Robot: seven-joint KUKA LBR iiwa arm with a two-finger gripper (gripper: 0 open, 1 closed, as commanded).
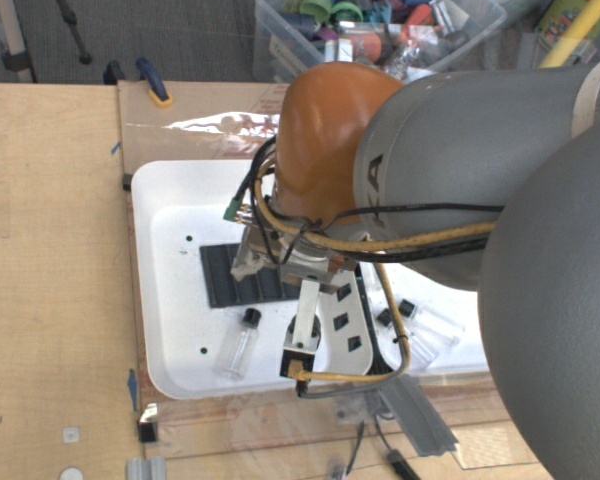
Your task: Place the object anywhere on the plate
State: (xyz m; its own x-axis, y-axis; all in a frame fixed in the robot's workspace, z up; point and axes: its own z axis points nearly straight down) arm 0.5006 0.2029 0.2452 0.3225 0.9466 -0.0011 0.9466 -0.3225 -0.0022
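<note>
Where the gripper (248,264) hangs low in the left white bin (170,203), its tip sits over the 3 o'clock end of the dark ridged plate (225,273). Gripper state: cannot tell, since wrist and cabling hide the tip. Nothing is seen held.

The plate lies flat on the bin floor and runs from under the gripper toward 9 o'clock.

The clear vial (236,348) with a black cap lies on its side on the bin floor at 6 o'clock from the gripper. Its cap end points toward 12 o'clock and sits just beside the plate's near edge; the vial is not on the plate.

A second capped vial (412,315) lies at 4 o'clock, beyond the cabling; which bin it is in, cannot tell.

Further out, there is a blue clamp (156,84) at 11 o'clock on the bench (40,268) and a clear tote of coloured items (380,13) at 1 o'clock.
</note>
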